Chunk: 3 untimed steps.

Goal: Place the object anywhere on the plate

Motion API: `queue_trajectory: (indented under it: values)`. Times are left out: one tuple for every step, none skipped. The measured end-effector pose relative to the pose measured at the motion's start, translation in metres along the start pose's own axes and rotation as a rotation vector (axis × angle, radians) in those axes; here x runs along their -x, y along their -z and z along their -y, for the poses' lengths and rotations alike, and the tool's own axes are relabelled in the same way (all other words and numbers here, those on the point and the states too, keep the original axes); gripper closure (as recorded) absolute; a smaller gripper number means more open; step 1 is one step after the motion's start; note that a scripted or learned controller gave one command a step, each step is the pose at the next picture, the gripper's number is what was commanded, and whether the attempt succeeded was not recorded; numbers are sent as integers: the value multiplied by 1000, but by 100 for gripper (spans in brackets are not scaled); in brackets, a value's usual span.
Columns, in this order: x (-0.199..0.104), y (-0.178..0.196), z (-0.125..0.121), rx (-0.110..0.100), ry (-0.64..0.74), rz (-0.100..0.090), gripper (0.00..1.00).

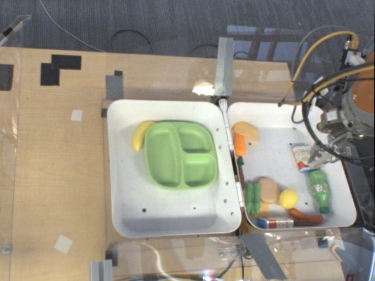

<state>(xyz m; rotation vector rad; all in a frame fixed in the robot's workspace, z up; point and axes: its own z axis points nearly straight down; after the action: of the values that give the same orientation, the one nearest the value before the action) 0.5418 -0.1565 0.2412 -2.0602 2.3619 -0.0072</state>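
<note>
A green divided plate (179,155) lies in the left bin (126,215), with a yellow banana (139,134) tucked against its upper left rim. My gripper (324,152) hangs over the right side of the right bin (275,119), just above a green bottle (319,190) and beside a white packet (301,155). Nothing shows clearly in its grasp. The grey arm and its cables come in from the right edge.
The right bin also holds an orange carrot (239,145), a pale bread piece (246,131), a green vegetable (252,198), a tan round item (268,189), a lemon (287,199), a sausage (304,217) and a small box (275,222). A metal divider (224,75) stands behind the bins.
</note>
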Motion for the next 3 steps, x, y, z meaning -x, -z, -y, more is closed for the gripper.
queue_trajectory:
  values:
    - [54,-68,-19,5,154,3,100]
    - [142,-55,-2,1,394,3,100]
    - [116,-56,-55,4,817,1,100]
